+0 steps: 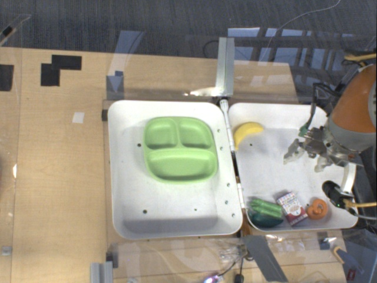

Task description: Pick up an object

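Note:
My gripper point(306, 157) hangs over the right side of the right bin point(265, 175), fingers spread apart with nothing between them. A yellow banana point(247, 132) lies at the bin's upper left corner, well left of the gripper. Along the bin's front edge lie a green vegetable-like item point(265, 211), a small red and white packet point(291, 207) and an orange round object point(318, 209), all below the gripper.
The left bin point(129, 205) holds a green divided plate point(179, 148). A metal divider post point(226, 69) stands behind the seam between the bins. Black cables point(337, 194) loop near the arm at the right edge.

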Robot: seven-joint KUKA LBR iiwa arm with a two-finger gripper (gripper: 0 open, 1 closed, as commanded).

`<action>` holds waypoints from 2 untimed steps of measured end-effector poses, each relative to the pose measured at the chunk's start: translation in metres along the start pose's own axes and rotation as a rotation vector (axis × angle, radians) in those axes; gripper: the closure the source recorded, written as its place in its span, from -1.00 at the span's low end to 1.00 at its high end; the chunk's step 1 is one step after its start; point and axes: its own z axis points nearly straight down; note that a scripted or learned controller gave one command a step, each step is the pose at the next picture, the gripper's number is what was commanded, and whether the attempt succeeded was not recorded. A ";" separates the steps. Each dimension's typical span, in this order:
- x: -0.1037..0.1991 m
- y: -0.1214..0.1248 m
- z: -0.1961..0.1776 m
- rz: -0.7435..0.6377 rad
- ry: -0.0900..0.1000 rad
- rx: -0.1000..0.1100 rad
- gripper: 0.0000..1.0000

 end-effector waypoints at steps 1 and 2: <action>-0.053 -0.038 0.054 0.184 0.007 -0.009 -1.00; -0.027 0.019 0.040 0.269 0.000 -0.001 -1.00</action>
